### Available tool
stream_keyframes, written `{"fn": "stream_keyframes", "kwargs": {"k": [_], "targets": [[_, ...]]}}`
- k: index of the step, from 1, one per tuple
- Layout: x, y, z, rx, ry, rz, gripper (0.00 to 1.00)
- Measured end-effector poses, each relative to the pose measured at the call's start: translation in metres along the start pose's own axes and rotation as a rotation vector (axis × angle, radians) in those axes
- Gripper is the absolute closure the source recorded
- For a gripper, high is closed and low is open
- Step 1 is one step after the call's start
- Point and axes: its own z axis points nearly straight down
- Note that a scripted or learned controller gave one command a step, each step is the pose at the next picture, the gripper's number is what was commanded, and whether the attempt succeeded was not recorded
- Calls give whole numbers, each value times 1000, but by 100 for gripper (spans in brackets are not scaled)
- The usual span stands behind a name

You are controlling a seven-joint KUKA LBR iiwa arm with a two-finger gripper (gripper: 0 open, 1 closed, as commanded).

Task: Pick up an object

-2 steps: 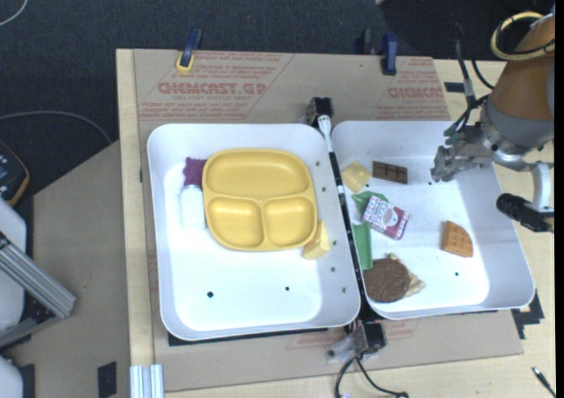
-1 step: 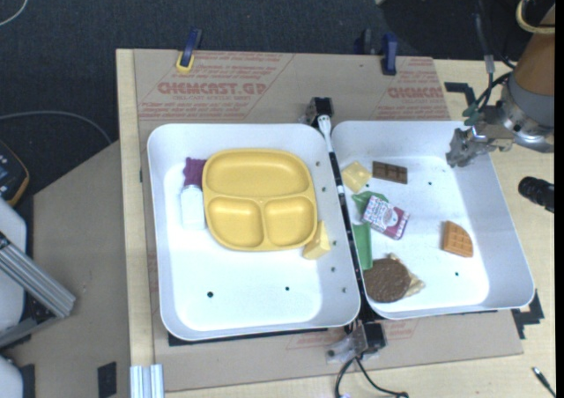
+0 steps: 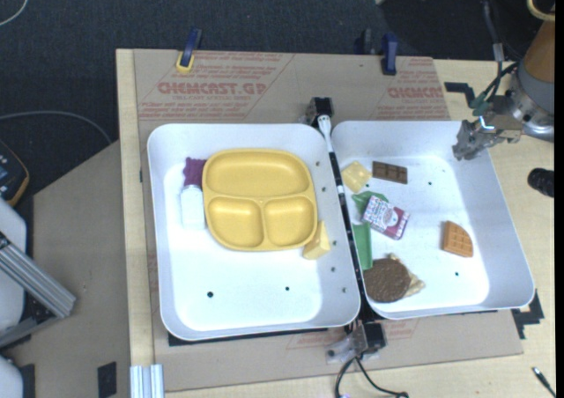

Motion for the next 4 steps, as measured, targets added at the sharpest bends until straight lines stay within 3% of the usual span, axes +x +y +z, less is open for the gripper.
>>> {"fn": "stream_keyframes", "kwargs": {"k": [1, 4], "targets": [[56, -16, 7, 9, 5, -4, 100], [209, -73, 18, 10, 5, -5, 100]]}}
